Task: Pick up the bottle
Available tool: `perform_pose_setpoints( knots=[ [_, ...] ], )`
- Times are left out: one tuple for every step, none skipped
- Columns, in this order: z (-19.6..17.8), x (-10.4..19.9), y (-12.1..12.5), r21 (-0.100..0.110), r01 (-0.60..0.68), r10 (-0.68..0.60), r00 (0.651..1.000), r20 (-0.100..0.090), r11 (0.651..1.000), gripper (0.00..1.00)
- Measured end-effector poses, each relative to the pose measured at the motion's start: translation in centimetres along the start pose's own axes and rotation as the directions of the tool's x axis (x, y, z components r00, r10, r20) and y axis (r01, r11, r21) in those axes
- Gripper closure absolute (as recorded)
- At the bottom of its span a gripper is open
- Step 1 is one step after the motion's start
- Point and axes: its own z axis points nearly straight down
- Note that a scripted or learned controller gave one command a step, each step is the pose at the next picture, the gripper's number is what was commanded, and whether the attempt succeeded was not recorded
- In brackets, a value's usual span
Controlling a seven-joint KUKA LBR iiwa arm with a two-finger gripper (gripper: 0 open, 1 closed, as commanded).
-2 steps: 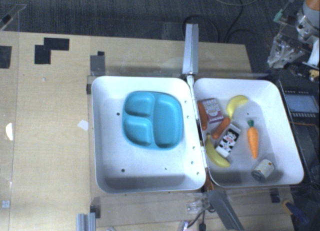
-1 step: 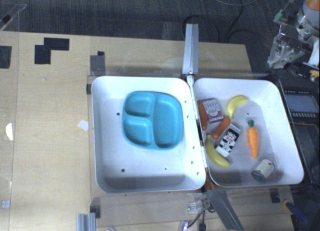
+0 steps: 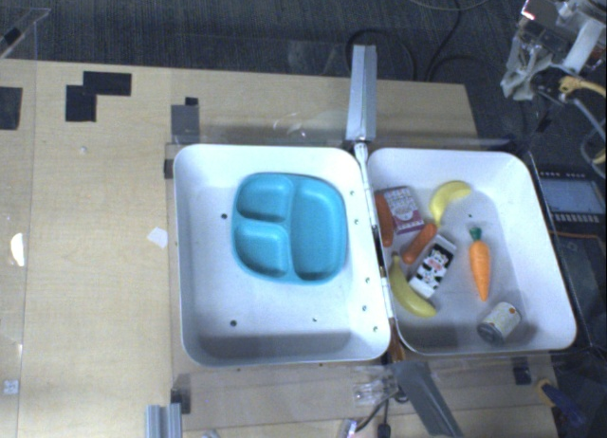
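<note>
A small grey bottle (image 3: 499,322) with a yellowish label lies on its side in the near right corner of the right bin (image 3: 545,209). It touches none of the other items. My gripper (image 3: 524,64) hangs at the top right of the view, beyond the far right corner of that bin and well away from the bottle. Cables trail around it and nothing shows in its grasp.
The right bin also holds a carrot (image 3: 481,265), a black-and-white carton (image 3: 432,269), a banana (image 3: 411,294), a yellow fruit (image 3: 448,197), a reddish box (image 3: 400,209) and an orange sausage (image 3: 418,243). A blue divided plate (image 3: 289,226) lies in the left bin (image 3: 204,237).
</note>
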Motion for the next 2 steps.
perform_pose_setpoints(
  knots=[
    [-3.7,-3.9,2.5,0.000,-0.060,0.060,0.998,0.001,0.998,1.00],
    [14.5,-3.0,1.9,0.003,0.030,-0.030,1.000,0.001,1.000,1.00]
  ],
)
